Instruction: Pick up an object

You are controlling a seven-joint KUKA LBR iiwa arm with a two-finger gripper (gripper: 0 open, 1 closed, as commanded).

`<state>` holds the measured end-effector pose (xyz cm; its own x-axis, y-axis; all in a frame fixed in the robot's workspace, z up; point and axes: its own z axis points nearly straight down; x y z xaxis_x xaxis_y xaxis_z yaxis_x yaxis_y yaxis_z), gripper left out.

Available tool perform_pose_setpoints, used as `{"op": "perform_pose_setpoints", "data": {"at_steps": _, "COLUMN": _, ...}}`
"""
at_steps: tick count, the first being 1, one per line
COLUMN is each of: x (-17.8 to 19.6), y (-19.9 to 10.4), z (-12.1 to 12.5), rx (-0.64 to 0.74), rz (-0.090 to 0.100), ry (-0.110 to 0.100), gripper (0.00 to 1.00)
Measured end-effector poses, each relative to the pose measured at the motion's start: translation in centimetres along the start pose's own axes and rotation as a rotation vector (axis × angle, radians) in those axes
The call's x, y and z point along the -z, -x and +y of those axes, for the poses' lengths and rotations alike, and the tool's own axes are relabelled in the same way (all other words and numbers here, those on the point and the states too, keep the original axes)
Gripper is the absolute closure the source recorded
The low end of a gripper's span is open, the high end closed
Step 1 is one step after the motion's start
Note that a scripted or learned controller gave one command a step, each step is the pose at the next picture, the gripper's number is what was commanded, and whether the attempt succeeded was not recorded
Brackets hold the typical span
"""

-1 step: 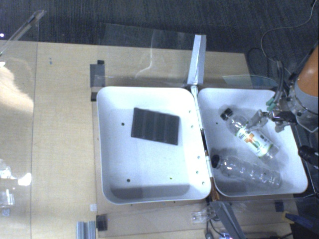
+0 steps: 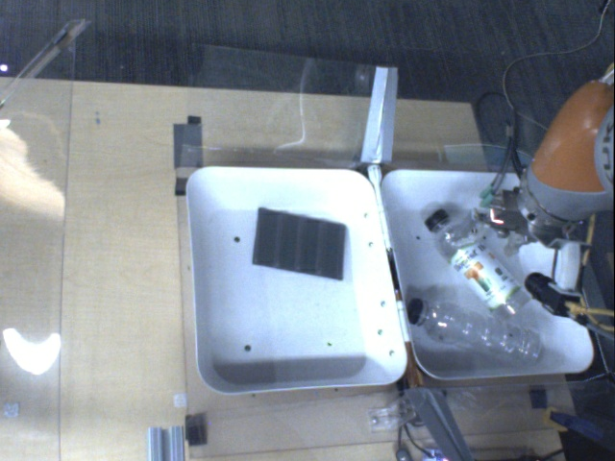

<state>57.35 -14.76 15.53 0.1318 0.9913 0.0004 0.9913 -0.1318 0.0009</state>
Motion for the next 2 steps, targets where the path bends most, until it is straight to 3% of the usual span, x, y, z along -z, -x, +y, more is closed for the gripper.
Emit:
{"op": "perform_pose_setpoints", "data": {"at_steps": 1, "x": -6.2, "y": 0.0, "z": 4.4, "rx": 0.050, "rz": -0.002, "ry": 0.021, "gripper": 0.00}}
{"op": "perform_pose_setpoints", "data": {"at_steps": 2, "x": -5.0, "y": -0.2, "z": 4.6, "rx": 0.051, "rz": 0.000, "ry": 0.025, "gripper": 1.00}}
